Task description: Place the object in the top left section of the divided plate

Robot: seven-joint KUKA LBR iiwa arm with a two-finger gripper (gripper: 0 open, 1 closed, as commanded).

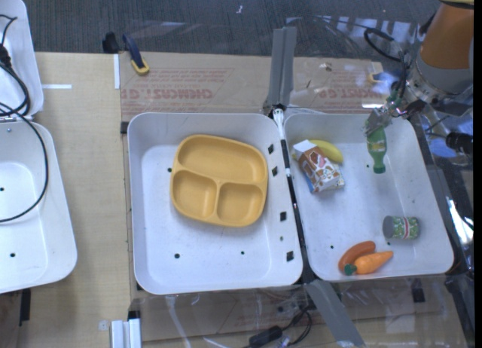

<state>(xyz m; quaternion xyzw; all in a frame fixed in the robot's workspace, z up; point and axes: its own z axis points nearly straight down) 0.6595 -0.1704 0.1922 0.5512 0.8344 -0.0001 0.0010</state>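
The fingers sit in the upper right of the frame, over the far side of the right bin, at the top of a green bottle that stands nearly upright, cap end down toward the bin floor. The bottle's upper end meets the fingers, but whether they are closed on it or merely touching cannot be told from this slanted view. Above them the wrist rises to the right into the arm, its orange band at the frame's upper right corner, with cables trailing around it.

Left of the bottle in the same bin lie a small carton and, touching its far side, a yellow banana. Toward the bin's lower right a small can lies on its side, and below it a carrot lies just beside a reddish sausage-like piece.

The left bin, in the middle of the frame, holds a yellow divided plate: one large section along its upper side and two smaller ones along the lower side. Both bins rest on the table, which stretches to the left.
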